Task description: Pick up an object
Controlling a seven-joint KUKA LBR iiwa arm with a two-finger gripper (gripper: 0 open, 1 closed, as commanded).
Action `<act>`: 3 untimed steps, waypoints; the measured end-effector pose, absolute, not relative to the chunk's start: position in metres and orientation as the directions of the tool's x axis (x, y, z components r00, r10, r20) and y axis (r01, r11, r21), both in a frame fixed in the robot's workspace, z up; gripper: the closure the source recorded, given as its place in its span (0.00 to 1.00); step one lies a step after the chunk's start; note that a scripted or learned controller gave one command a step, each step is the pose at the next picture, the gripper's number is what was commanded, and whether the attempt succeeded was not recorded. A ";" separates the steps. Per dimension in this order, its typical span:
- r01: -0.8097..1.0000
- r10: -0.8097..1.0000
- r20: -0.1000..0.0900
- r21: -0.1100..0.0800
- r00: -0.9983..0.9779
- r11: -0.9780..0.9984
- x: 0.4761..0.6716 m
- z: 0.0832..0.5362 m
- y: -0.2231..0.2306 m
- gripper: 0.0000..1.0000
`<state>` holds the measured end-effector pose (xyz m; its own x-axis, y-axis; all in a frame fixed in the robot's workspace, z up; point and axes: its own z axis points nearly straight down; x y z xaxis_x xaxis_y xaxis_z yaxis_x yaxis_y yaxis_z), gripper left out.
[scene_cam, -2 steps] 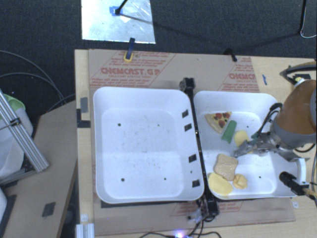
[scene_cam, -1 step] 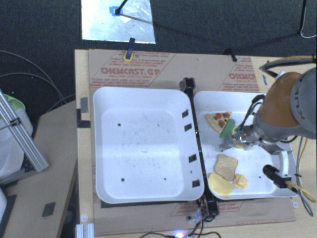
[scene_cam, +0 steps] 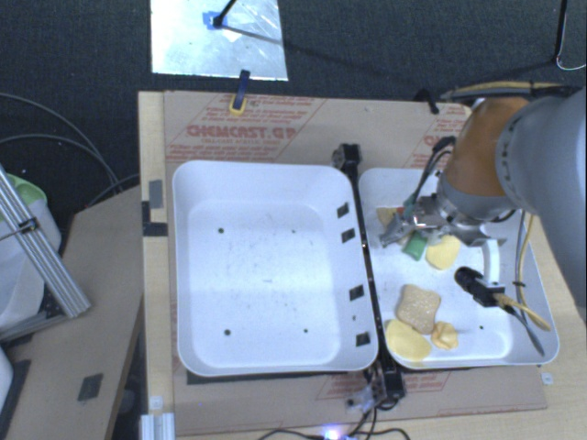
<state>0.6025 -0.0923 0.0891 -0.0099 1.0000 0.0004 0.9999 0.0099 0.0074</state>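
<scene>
Camera view: cardboard-topped bench (scene_cam: 275, 117) on dark carpet (scene_cam: 73, 44), gripper (scene_cam: 408, 232) low in rt white bin (scene_cam: 472, 337), grip unclear.

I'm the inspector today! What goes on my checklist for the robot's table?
Surface: cardboard-topped bench with left bin and right bin side by side.
Job's things: in the right bin, green block, yellow round piece, tan square, yellow disc, small yellow lump.
Clutter: nothing seen.
Grippers: pincer low in the right bin, right by the green block.
Cables: thin black cable on the floor, upper right.
Surroundings: dark carpet, shiny sheet, metal frame at left.
</scene>
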 end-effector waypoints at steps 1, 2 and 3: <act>1.000 1.000 -0.008 0.014 0.003 -0.003 0.627 0.182 -0.172 0.00; 1.000 1.000 0.005 -0.012 -0.001 0.001 0.538 0.101 -0.128 0.00; 1.000 1.000 -0.003 0.011 -0.007 0.007 0.647 0.087 -0.127 0.00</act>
